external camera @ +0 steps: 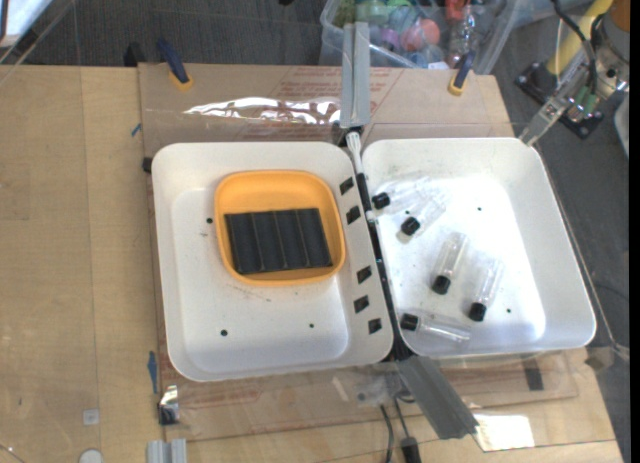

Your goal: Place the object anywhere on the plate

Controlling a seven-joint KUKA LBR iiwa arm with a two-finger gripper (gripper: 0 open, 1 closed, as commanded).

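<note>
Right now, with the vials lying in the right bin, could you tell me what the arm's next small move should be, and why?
Probably reach in over the right bin and descend on one vial. Several clear, black-capped vials lie loose there, while the orange plate in the left bin carries just a dark ribbed insert, so nothing has been placed yet.

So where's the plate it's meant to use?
The orange plate sits in the left bin, toward its upper middle, with a dark ridged block on it; the clear vials lie in the right bin.
</note>
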